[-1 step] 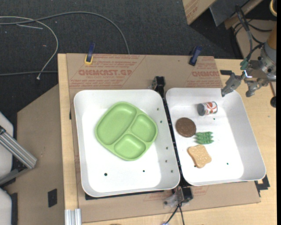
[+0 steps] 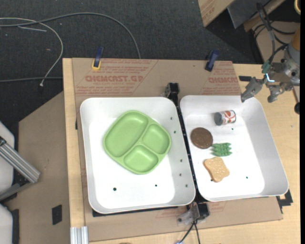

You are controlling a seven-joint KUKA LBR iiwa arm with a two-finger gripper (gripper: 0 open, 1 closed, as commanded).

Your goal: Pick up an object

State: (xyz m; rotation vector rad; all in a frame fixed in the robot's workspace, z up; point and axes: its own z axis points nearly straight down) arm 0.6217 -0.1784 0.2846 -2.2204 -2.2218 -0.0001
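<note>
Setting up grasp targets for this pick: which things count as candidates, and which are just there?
Candidates, in the right bin:
can
brown patty
green pods
toast slice

Just there:
green divided plate in the left bin
blue clamps

Dark carpet floor (image 2: 43,52), grey cable (image 2: 52,35) trailing across; cardboard box (image 2: 214,9) at top edge.

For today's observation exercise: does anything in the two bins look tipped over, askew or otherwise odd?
The small can in the right bin lies on its side rather than upright. The green divided plate sits turned at an angle in the left bin. Nothing looks spilled or damaged.
</note>
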